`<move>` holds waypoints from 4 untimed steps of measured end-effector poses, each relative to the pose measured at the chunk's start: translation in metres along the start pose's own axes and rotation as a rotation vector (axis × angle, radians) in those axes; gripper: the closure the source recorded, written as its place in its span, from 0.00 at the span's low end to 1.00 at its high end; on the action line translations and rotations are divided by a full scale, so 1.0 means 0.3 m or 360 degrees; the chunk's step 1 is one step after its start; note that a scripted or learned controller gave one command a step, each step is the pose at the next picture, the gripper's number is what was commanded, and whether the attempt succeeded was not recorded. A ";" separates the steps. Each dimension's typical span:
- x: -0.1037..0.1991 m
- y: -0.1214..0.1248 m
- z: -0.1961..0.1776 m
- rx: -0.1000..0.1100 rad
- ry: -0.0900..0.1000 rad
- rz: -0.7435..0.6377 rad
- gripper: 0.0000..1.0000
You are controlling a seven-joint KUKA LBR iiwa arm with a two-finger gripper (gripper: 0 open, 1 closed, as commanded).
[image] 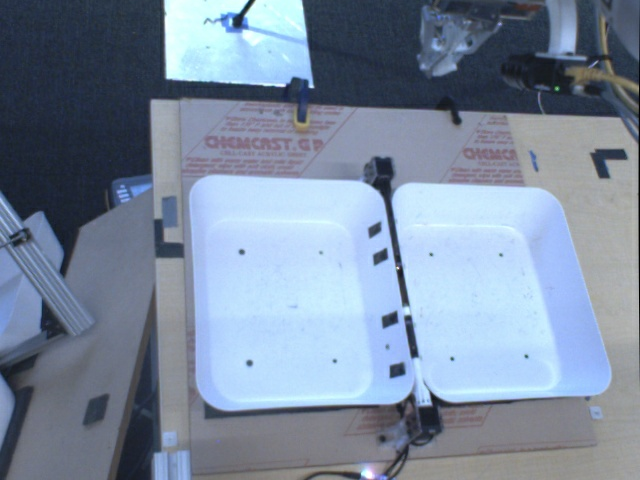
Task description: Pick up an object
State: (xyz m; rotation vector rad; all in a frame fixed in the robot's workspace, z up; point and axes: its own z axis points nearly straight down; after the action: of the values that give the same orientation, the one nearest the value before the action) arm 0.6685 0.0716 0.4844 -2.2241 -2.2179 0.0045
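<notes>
pincer (447, 53) | parked beyond bins (300, 193), opening cannot tell | risk: closing on air, no object seen inside

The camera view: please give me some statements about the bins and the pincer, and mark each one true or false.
1. Two white bins sit side by side on the bench. True: the left bin and the right bin meet along the middle.
2. The pincer is down inside the right bin. False: the pincer is at the top of the view, beyond the bench's far edge, over the dark floor.
3. A yellow clamp sits at the far edge of the bench. True.
4. The pincer holds a red block. False: no object is seen between its fingers.
5. The left bin is round. False: it is rectangular with rounded corners.
</notes>
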 end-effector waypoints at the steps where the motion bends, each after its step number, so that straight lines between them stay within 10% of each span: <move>1: 0.119 -0.003 0.453 0.0010 0.0002 -0.0013 1.00; 2: 0.221 -0.065 -0.209 -0.0038 0.0011 -0.0017 1.00; 3: 0.085 0.002 0.109 0.0003 0.0000 -0.0002 1.00; 4: 0.113 -0.002 -0.189 -0.0022 0.0006 -0.0012 1.00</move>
State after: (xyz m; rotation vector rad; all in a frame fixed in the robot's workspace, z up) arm 0.6682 0.1055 0.5411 -2.2212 -2.2314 -0.0150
